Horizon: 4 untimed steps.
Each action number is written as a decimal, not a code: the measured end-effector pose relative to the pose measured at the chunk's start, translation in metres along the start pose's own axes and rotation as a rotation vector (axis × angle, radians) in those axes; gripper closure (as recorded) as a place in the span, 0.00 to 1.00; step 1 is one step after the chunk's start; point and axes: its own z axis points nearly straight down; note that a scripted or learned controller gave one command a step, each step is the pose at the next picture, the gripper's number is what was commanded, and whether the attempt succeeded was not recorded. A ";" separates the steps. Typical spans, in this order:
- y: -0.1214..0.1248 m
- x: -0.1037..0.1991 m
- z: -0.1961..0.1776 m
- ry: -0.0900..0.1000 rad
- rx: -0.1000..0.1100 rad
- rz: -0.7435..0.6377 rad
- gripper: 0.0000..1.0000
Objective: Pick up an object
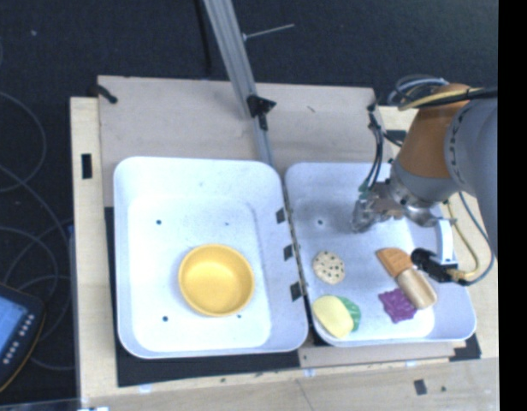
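Down in the right bin point(308, 187) the gripper point(364, 217) hovers (finger state impossible to tell); a cookie point(328, 268) lies below-left, a purple grape bunch point(397, 305) below-right.

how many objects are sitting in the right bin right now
4, all in its near half: a speckled cookie toward the middle, a yellow and green piece at the front, a purple piece, and an orange-tan piece. The arm may hide more.
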 end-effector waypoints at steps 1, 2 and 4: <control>-0.001 0.002 -0.064 0.002 -0.004 -0.007 1.00; 0.001 0.001 -0.112 0.001 -0.004 -0.008 1.00; -0.009 0.119 -0.109 0.004 0.002 -0.013 1.00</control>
